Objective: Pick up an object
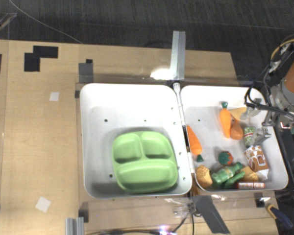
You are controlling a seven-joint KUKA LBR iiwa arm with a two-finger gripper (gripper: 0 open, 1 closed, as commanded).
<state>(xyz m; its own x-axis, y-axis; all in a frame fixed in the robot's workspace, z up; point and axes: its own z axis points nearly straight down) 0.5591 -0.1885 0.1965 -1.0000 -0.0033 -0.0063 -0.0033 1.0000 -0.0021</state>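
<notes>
The pincer (262,129) of the grey arm hangs over the right edge of the right white bin (206,106), close above a small white and orange carton (256,159), and I cannot tell if it is wide or narrow. In this bin lie also two orange plastic carrots (230,123), a small red and green strawberry toy (226,157) and green toy vegetables (226,176) near the front wall. The left white bin (103,106) on the wooden bench (34,146) holds a green divided plastic plate (144,161)

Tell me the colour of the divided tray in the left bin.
The divided tray is light green, seen clearly in the camera view.
</notes>
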